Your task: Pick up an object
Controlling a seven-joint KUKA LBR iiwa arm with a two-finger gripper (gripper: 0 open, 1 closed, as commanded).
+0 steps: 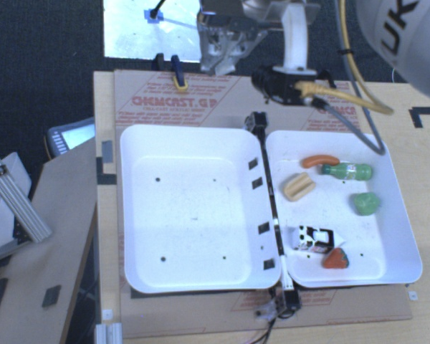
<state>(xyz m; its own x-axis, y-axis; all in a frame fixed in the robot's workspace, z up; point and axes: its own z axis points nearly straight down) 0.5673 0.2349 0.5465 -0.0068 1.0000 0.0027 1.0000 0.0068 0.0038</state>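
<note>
So the gripper (218,61) is parked up at the top of the frame, above the far edge of the bench and behind the left bin (136,213), and honestly I can't tell its state, since it's just a blurry lump of metal at that angle, and nothing is visibly held in it or touching it. All the pickable stuff sits in the right bin (401,235): an orange hot dog (319,161) at the back, touching or nearly touching a green bottle (347,170) just beside it, a tan bread roll (299,186) a bit nearer the divider, a green lumpy thing (365,203) toward the right wall, and at the front a black and white toy (314,239) that might be a cow, with a red piece, maybe a strawberry (335,259), right against it. The middle of that bin has open floor between the two clusters, but the front pair is snug together and close to the centre divider. A yellow cable (344,95) and a grey one drape over the right bin's back corner. The arm (401,20) is cut off at the top right corner.
</note>
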